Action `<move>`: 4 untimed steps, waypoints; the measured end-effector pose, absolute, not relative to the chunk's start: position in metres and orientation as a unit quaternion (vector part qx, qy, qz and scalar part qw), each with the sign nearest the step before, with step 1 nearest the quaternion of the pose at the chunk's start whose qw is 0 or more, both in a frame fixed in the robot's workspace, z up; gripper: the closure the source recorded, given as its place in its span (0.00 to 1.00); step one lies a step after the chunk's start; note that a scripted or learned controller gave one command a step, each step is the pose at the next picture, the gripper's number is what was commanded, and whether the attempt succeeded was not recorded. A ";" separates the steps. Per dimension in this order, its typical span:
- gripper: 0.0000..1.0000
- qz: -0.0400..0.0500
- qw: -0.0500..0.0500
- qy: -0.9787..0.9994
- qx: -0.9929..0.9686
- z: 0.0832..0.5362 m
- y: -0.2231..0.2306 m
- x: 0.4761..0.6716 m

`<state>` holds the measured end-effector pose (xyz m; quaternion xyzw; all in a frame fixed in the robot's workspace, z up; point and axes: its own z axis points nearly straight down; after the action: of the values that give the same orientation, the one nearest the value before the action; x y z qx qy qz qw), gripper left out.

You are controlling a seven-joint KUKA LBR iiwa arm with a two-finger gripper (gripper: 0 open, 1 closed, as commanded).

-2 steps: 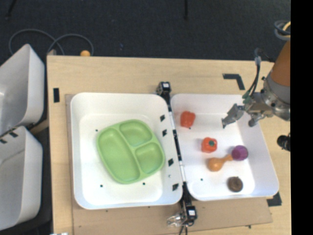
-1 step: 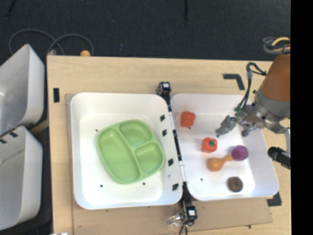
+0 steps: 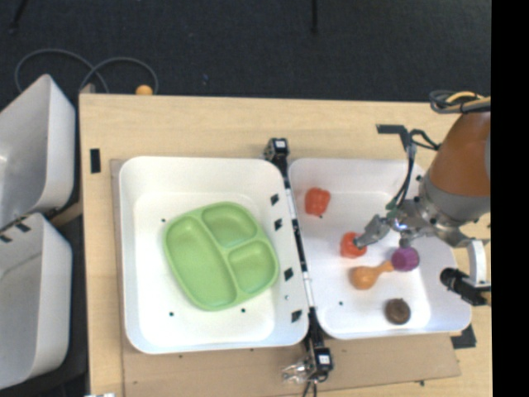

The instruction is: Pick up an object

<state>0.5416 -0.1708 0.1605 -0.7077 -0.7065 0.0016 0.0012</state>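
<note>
The right bin [image 3: 347, 317] holds several small objects: a red-orange block [image 3: 316, 200] near its back left, a red tomato-like piece [image 3: 353, 246] in the middle, an orange pear-shaped toy [image 3: 369, 275], a purple ball [image 3: 404, 260] and a brown round piece [image 3: 397, 310] at the front. My gripper [image 3: 369, 234] reaches in from the right, low over the bin, with its fingertips right beside the red tomato-like piece. The arm's orange band [image 3: 463, 160] sits above the wrist at the right edge.
The left bin [image 3: 149, 321] holds a green three-compartment plate [image 3: 220, 255]. A black divider with clips runs between the bins [image 3: 293, 238]. Cables loop over the right bin's back right corner [image 3: 407, 151]. White containers [image 3: 29, 147] stand off the bench at left.
</note>
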 end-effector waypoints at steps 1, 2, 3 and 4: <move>0.00 0.001 0.001 -0.706 -0.708 0.108 -0.172 0.541; 1.00 -0.001 -0.002 -0.704 -0.710 0.121 -0.173 0.543; 1.00 -0.002 -0.004 -0.706 -0.708 0.185 -0.179 0.545; 1.00 -0.001 -0.003 -0.708 -0.706 0.231 -0.180 0.546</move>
<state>0.5464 -0.1802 0.2315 -0.7063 -0.7079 -0.0014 -0.0033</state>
